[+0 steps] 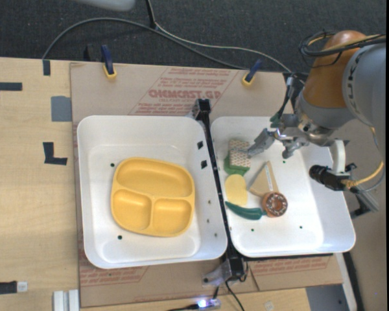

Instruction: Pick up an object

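The arm comes in from the right, its orange band [334, 67] showing above the wrist, and its jaws [275, 145] hang over the back part of the right bin [324, 229], spread apart with nothing between them. One finger [259, 143] points down toward the objects, reaching close to the waffle-patterned piece [239, 154] at the back of the pile. Just below that piece lies a pale yellow oval item [235, 189], with a green piece [244, 210] curving along its front edge. Beside these sits a tan wedge [264, 179], and touching its lower corner is a brown round donut-like object [274, 203]. All of these are bunched in the left half of the right bin. The left bin [94, 141] holds a yellow divided plate [153, 196], lying flat near its middle. Both bins rest on a cardboard sheet [175, 89] clamped to the bench [19, 193].
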`<state>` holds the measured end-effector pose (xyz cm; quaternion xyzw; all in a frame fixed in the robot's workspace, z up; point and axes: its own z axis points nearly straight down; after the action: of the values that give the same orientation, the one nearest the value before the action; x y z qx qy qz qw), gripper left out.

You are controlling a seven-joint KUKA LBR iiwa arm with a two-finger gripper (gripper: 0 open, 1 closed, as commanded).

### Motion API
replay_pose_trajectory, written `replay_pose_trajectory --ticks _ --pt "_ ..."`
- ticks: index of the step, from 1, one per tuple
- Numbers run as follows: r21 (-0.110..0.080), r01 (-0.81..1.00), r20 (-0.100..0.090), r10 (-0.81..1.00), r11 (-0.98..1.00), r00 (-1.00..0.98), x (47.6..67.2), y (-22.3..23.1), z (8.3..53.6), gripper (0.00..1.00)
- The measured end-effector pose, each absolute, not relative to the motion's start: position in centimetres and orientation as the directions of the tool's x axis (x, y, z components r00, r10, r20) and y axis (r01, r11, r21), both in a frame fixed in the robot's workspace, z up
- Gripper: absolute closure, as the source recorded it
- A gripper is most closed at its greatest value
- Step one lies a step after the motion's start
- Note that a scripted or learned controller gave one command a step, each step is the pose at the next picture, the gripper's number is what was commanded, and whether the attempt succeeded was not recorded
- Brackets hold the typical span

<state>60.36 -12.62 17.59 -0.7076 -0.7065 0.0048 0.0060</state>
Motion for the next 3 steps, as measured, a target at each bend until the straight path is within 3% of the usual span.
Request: replay_pose_trajectory --ticks 1,3 --pt "-0.002 1.000 0.000 1.000 0.002 -0.002 60.7 -12.6 18.4 0.00" --pt "0.000 1.000 -0.002 1.000 0.002 -0.002 60.0 -12.9 8.3 0.00"
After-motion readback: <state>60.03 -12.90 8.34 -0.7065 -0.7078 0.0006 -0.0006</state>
